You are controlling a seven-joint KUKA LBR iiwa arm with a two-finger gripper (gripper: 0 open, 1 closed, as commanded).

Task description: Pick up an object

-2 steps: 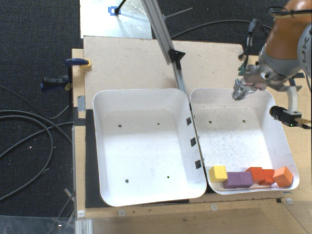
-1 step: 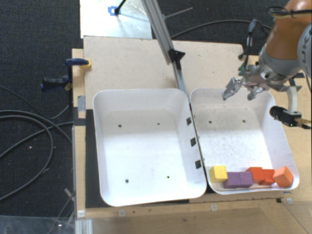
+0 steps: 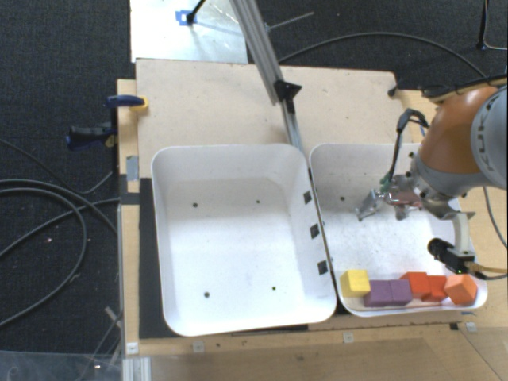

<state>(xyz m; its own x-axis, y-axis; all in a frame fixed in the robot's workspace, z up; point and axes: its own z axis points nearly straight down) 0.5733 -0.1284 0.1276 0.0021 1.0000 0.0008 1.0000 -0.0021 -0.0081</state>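
Four blocks lie in a row along the front wall of the right bin: a yellow block, a purple block, a red block and an orange block. My gripper hangs over the middle of the right bin, pointing left, well behind the row of blocks. It looks open, with nothing between its fingers. The grey arm with its orange band reaches in from the right.
The left bin sits beside the right one, sharing a middle wall with black marks. A slanted metal pole crosses the back of the bench. A blue and yellow clamp grips the bench's left edge.
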